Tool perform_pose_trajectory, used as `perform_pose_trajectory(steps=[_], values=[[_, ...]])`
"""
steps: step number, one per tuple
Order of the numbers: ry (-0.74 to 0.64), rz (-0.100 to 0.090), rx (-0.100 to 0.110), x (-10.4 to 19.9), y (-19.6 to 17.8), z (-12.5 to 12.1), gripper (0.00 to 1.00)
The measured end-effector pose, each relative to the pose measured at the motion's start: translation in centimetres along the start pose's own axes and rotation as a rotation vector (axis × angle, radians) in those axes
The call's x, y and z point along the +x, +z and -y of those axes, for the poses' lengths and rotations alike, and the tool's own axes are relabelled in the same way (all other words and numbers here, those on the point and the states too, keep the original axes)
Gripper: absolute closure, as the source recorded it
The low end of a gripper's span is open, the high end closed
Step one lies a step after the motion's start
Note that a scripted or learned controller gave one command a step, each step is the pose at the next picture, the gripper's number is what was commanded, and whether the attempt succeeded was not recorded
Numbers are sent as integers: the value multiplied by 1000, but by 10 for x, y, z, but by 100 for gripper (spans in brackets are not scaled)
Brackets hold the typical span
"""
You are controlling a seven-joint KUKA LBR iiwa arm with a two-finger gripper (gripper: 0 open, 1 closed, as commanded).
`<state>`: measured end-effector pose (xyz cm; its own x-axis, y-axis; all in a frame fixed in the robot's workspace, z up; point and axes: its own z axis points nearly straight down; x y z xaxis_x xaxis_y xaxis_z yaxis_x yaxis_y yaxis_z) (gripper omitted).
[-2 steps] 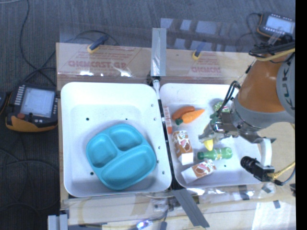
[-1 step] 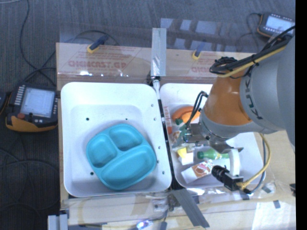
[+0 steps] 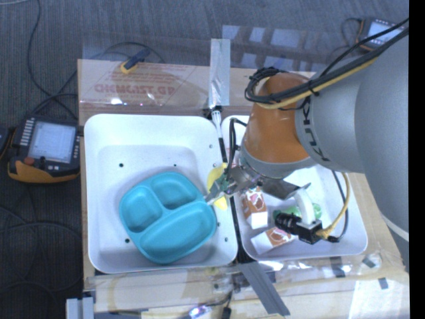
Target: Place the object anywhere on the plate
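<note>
The gripper (image 3: 222, 186) hangs over the wall between the two bins, beside a yellow object (image 3: 216, 177) at the edge of the left bin (image 3: 133, 128). Whether the jaws are wide or closed on it, I cannot tell. To finish well, carry it left over the blue plate (image 3: 169, 216) (three compartments) and release low.

Two white bins (image 3: 99, 198), one blue plate (image 3: 168, 216), one yellow object (image 3: 216, 177), perhaps four small items (image 3: 254, 205) under the arm.
</note>
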<state>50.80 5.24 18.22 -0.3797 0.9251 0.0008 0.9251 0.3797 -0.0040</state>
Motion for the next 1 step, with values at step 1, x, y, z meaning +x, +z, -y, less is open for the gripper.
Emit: perform_pose_trajectory(steps=[1], values=[[0, 0, 0, 0, 0, 0, 0]])
